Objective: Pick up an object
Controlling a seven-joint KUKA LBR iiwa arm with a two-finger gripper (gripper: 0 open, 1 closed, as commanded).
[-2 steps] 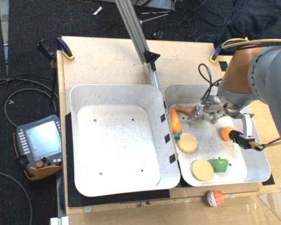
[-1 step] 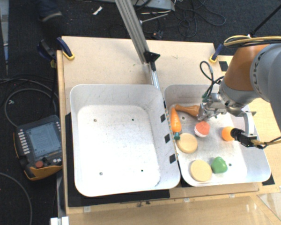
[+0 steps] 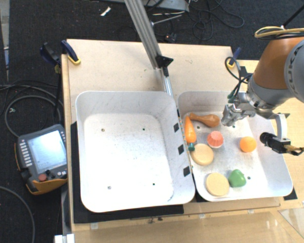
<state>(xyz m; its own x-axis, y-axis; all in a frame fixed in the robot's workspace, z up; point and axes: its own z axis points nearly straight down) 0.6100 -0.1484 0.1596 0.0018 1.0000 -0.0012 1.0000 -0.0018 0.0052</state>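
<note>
My hand (image 3: 232,116) hangs over the upper part of the right bin (image 3: 276,185), just off the thick end of the brown drumstick (image 3: 204,119), and from this angle I can't tell how it's set. Nothing is in it that I can see. Plenty to choose from down there: the orange carrot (image 3: 190,131) lying along the left wall, the pink piece (image 3: 215,138) below the drumstick, the orange ball (image 3: 248,144) to its right, two pale rounds (image 3: 202,155) and (image 3: 217,184), and the green piece (image 3: 237,178) touching the lower round. The drumstick is nearest, so that's my pick, I reckon. To do it well: centre over its thick end, line up across its narrow width, come straight down, close only once I'm level with it. The left bin (image 3: 91,108) can wait
</note>
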